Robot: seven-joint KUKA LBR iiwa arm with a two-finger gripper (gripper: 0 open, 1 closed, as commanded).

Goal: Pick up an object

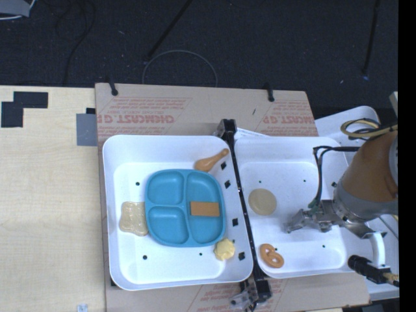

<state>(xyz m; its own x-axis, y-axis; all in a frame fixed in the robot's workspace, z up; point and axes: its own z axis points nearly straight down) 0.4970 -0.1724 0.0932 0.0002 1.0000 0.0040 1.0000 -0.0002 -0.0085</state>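
I hover my gripper (296,223) low in the right bin (331,257), fingers spread and pinching nothing, lined up between the round cookie (262,201) mid-bin and the pretzel (271,256) near the front edge.

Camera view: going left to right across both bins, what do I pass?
Beige bread slice → blue divided plate → yellow lump → tan disc → claw
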